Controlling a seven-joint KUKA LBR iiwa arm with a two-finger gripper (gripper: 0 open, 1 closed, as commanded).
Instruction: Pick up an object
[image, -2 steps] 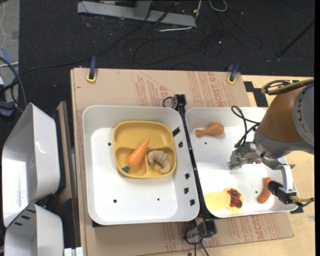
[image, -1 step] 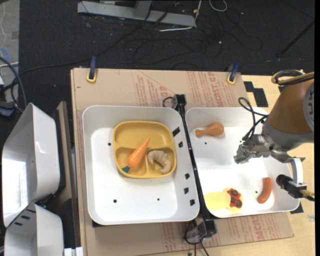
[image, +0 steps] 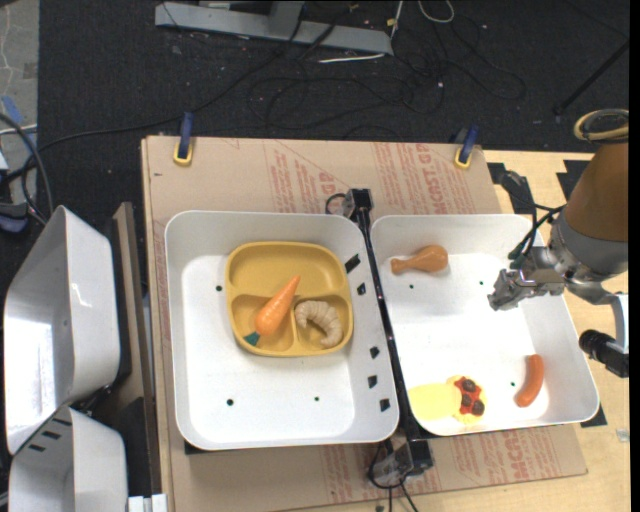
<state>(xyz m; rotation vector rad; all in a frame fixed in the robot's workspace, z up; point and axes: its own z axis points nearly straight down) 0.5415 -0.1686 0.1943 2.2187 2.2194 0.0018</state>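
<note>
My gripper (image: 503, 294) hangs over the right bin (image: 440, 340), near its right side, with nothing visible between its fingers. A chicken drumstick (image: 421, 262) lies in that bin's far left part, to the gripper's left. A sausage (image: 530, 381) lies near the bin's right front corner, below the gripper. A yellow slice with red and dark toppings (image: 449, 398) rests at the bin's front edge. In the left bin (image: 200, 380) a yellow divided plate (image: 250, 265) holds a carrot (image: 277, 305) and a shrimp (image: 321, 320).
Both bins sit on a cardboard sheet (image: 300, 170) held by yellow clamps (image: 183, 152) at the back. A black divider strip (image: 378, 310) runs between the bins. White containers (image: 60, 320) stand at the far left. Cables lie on the dark floor behind.
</note>
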